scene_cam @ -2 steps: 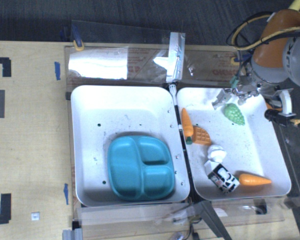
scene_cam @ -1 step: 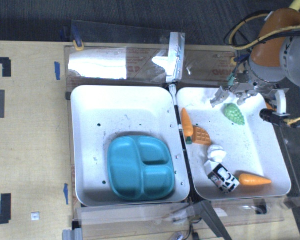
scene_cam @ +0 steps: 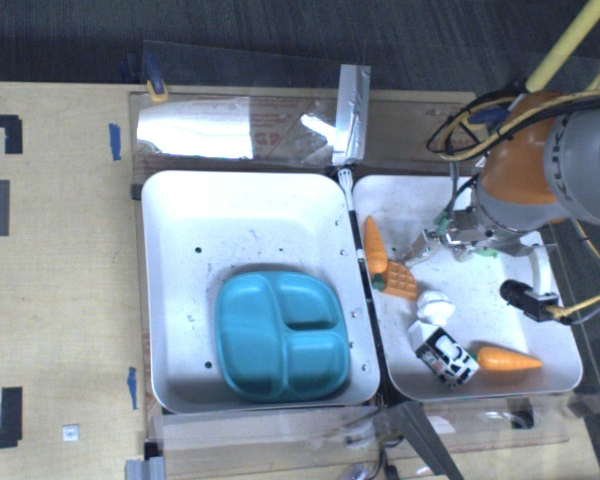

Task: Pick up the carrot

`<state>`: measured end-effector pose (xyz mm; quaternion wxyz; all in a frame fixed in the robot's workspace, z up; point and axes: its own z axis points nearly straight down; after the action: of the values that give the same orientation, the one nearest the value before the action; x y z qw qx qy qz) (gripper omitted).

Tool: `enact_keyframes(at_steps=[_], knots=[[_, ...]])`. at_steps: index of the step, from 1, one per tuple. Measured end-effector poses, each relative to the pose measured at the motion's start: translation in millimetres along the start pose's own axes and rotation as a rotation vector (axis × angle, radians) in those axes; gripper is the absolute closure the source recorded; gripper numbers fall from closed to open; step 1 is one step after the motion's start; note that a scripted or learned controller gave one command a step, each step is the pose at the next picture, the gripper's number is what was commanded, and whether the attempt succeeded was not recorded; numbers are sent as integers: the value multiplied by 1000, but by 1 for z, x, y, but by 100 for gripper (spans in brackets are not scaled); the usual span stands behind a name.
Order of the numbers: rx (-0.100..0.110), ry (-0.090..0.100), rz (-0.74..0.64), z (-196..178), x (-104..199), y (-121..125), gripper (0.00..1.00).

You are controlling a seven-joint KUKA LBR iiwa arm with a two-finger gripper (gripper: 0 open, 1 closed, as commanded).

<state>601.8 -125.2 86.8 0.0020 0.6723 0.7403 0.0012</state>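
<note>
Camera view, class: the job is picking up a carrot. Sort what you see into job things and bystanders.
Job things:
carrot by the divider
carrot at the front
gripper

Bystanders:
blue tray
waffle piece
black-and-white toy

carrot [scene_cam: 508,360] open from above, toy car [scene_cam: 446,356] touching its tip, bin wall [scene_cam: 570,363] close beside

We note two white bins side by side on the desk [scene_cam: 50,268]. The left bin [scene_cam: 180,208] holds a blue divided plate [scene_cam: 280,336], lying flat toward its near side. In the right bin [scene_cam: 560,368] we find a waffle-patterned piece [scene_cam: 400,283], a small white object [scene_cam: 435,310] just beside it, and a black-and-white item [scene_cam: 446,356] near the front wall.
</note>
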Motion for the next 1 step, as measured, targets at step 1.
enact_keyframes(at_steps=[1], knots=[[1,0,-116,-1,-6,-66,0]])
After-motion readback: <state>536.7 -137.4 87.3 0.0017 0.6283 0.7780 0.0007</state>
